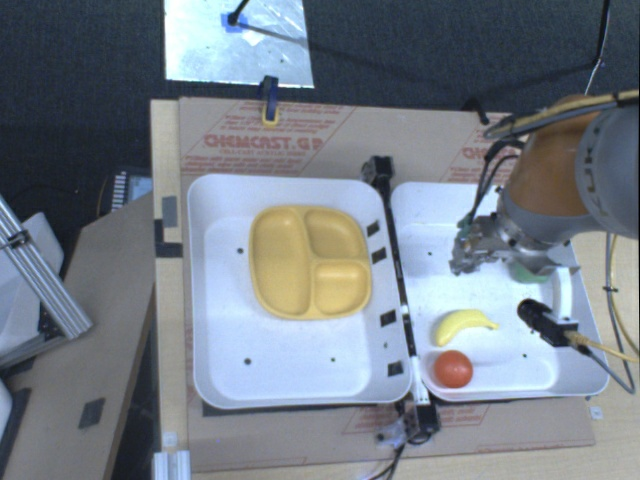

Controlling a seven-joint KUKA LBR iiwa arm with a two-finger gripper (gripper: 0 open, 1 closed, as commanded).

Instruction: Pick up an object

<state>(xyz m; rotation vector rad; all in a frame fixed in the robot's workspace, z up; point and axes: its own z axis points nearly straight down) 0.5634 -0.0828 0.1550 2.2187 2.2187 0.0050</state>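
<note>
We look down on two shallow white bins side by side on a brown board. In the left bin (pixel 215 298) lies a yellow divided plate (pixel 308 261), with three compartments, roughly in the middle of the bin floor. The right bin (pixel 430 213) holds a yellow banana (pixel 463 325) near its front, curved and lying flat, and just in front of it, close to the bin's near left corner, a small red tomato (pixel 454 369); the two sit near each other but we cannot say whether they touch. The arm (pixel 575 168), grey with its orange band, comes in from the right and hangs over the right bin. Its gripper (pixel 466 255) points down over the middle of that bin, behind the banana and apart from it. The gripper is too small and blurred for us to tell its state, and we see nothing held in it.
</note>
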